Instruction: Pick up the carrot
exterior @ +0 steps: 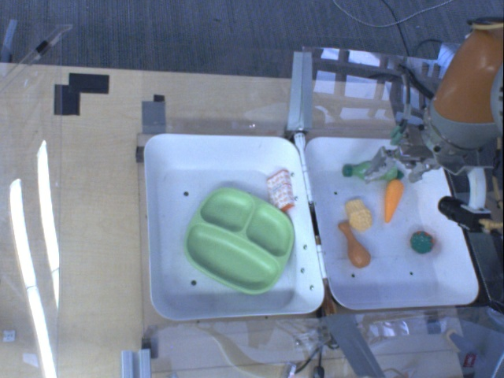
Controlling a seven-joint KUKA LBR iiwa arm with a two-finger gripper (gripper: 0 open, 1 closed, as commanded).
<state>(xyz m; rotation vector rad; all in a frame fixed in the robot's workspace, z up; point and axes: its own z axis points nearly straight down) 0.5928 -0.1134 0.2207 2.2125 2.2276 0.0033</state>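
The orange carrot (392, 201) lies in the right bin (450, 291), near its back, pointing toward the front. My gripper (400, 166) hovers just behind and above the carrot's thick end. Its fingers (381, 164) look spread apart with nothing between them. The grey arm with its orange band (466, 81) reaches in from the upper right.
In the right bin, a green toy piece (354, 169) lies left of the gripper. A corn cob (359, 213), a brown drumstick (354, 245) and a green ball (422, 242) lie nearer the front. The left bin (169, 211) holds a green divided plate (240, 239) and a small packet (280, 189).
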